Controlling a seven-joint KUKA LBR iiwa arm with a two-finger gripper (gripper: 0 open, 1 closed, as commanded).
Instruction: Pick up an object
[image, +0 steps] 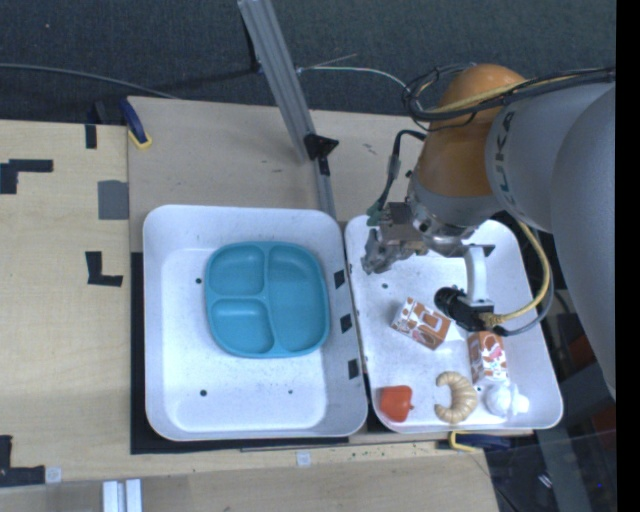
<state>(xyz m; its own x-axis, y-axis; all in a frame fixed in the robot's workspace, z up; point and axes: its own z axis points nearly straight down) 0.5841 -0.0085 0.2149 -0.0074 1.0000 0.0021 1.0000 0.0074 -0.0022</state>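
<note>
**Arm over the right bin, grip unreadable**

Arm (560, 160) takes up the upper right of the view, grey and bulky, with its orange band (470, 95) sitting above the wrist. It reaches in over the far end of the right bin.

Below it lies the pale wooden bench (220, 150), which carries two shallow white bins touching along their inner edges. A grey metal strut (283, 85) slants down across the bench toward the far rim where the bins meet.

The left bin (160, 330) is the wider of the two. A teal divided plate (268, 298) lies flat in it, nearer the far side, with three compartments.

The right bin (385, 325) holds all the loose items. The gripper (378, 252) hangs over its far left corner, close to the wall shared with the left bin. From this slant it cannot be told whether the claw is released or clenched, and no item can be seen in it.

The nearest item is a brown-and-white carton (421, 323), lying tilted near the middle of the bin, apart from the gripper. A red-and-white carton (487, 356) lies toward the right wall. A croissant (457, 396) curves just beside that carton's near end. A red, rounded piece (396, 402) rests at the near left corner. A small white object (505, 402), too blurred to name, sits at the near right corner, touching the red-and-white carton.
</note>
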